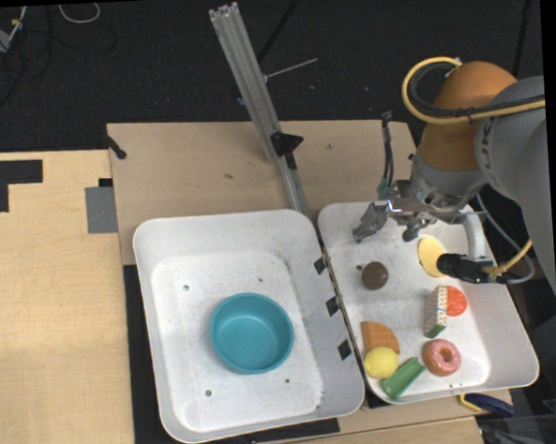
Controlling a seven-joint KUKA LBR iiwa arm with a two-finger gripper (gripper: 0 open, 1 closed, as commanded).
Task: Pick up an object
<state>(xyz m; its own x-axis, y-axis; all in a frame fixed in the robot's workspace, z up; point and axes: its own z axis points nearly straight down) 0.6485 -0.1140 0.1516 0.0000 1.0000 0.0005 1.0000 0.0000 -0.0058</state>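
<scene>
On the bench (48,305), the left bin (166,242) is seen to carry a single teal bowl (252,332), set toward its near half and well apart from everything else. The right bin (497,344) is seen to hold the candidates for picking: a small brown ball (374,275) alone near the middle, and a crowded near end where an orange wedge (379,334), a yellow ball (380,361) and a green piece (403,377) lie touching or almost so, with a pink doughnut (442,356) just beside them. Farther right, a striped block (437,310) is pressed against a red piece (454,301), and a yellow piece (431,252) is partly hidden behind a black part of the arm.

The tool (397,218) is held over the far end of the right bin, above and just beyond the brown ball. Its two fingers are seen spread apart, and nothing is held between them.

The brown ball is judged the likeliest target. A round toy could be nudged by one finger and rolled away if the descent is off-centre. If the near cluster is attempted instead, a neighbour could be wedged between the fingers, or the closing could be blocked. The bin's far wall could also be struck.
</scene>
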